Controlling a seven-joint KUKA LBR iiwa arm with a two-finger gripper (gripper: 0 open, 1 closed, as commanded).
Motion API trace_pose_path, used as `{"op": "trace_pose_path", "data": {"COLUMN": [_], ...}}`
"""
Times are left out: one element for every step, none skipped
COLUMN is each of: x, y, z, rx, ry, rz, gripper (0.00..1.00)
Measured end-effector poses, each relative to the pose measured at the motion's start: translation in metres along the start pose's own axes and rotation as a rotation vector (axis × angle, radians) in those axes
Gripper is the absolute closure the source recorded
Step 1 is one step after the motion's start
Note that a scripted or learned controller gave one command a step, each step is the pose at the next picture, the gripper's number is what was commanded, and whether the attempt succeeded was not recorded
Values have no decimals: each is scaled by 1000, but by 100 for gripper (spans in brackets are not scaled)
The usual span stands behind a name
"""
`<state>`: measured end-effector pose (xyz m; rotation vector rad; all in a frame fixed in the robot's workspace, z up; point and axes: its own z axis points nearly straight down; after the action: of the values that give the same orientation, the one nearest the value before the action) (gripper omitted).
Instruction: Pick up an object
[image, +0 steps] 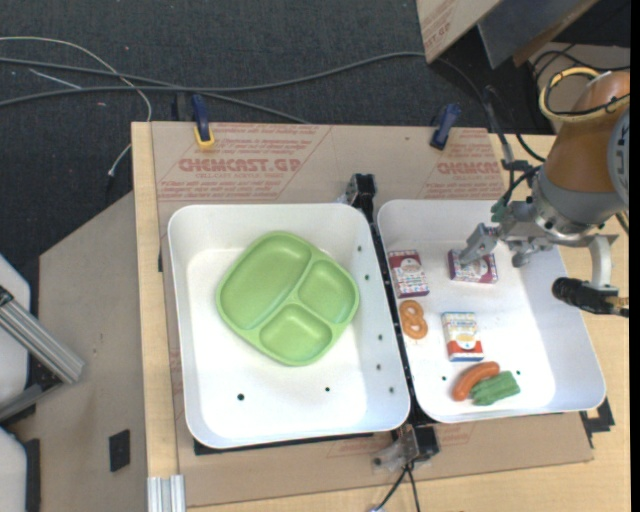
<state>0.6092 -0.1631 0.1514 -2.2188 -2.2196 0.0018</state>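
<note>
The pink carton (473, 267) looks like the thing aimed at: it lies in the right bin (570, 385), towards that bin's far end, and the tool (478, 246) hangs right at its far edge, overlapping it in the camera view, so I cannot tell whether they touch or the tool is just above. Whether the tool is wide or narrow I cannot tell either, since the slanted view hides its working end behind the grey wrist, and nothing shows the carton actually gripped. The other small things in this bin are spread apart, which I judge suits a program that must reach one at a time: a red-and-white packet (407, 273) by the left wall, a pretzel (413, 319) just nearer than it, a small box (462, 336) near the middle, and a sausage (474, 379) touching a green piece (497, 388) at the near end. All of these sit nearer the camera than the tool, well apart from it except the packet, which is near. The left bin (200, 400) holds a green tray (288, 297) with three compartments, lying flat and turned at an angle, probably a place to drop things. Both bins rest on a cardboard sheet (250, 160) clamped to the tabletop, presumably to keep them from sliding. The arm (585, 150) comes in from the right and bends down over the bin's far end.
</note>
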Motion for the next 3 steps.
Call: {"op": "trace_pose_path", "data": {"x": [2, 0, 3], "y": [-6, -3, 0], "z": [59, 44, -18], "rx": [0, -8, -7], "ry": [0, -3, -2], "rz": [0, 1, -1], "gripper": [0, 100, 100]}}
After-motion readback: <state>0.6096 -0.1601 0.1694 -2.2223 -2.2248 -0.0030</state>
